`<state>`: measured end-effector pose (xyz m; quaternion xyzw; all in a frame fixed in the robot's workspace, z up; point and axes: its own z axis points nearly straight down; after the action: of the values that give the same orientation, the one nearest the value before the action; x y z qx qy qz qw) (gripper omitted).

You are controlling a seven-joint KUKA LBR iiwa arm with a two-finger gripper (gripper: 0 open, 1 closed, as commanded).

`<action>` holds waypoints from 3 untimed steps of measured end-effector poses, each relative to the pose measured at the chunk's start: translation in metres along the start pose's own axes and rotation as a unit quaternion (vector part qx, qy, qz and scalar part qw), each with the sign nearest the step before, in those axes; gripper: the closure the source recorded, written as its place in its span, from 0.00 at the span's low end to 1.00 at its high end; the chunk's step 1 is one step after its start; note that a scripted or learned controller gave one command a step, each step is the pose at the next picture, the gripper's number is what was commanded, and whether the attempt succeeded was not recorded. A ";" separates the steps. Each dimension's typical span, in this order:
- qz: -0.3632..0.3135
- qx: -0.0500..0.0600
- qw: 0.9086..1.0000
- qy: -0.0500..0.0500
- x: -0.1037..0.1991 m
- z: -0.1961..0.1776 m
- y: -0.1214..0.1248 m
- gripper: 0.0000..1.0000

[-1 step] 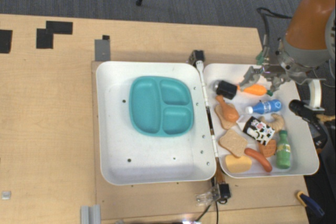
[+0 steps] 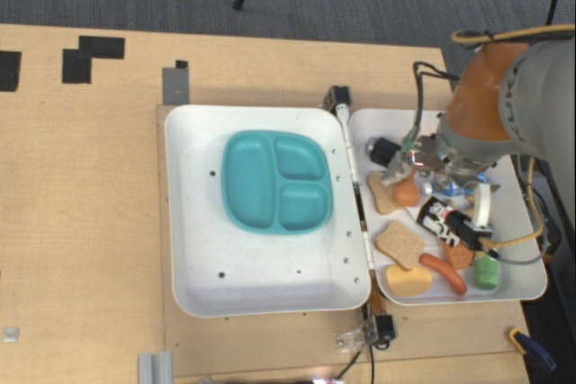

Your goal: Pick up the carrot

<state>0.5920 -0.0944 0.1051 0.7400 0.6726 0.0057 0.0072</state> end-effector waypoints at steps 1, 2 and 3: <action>0.145 -0.003 0.989 0.003 0.001 0.010 -0.018 0.00; 0.332 0.002 0.943 0.003 -0.008 0.012 0.004 0.00; 0.325 -0.001 0.946 0.004 -0.006 0.001 0.007 1.00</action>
<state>0.5985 -0.1009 0.1045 0.9183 0.3958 0.0113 0.0032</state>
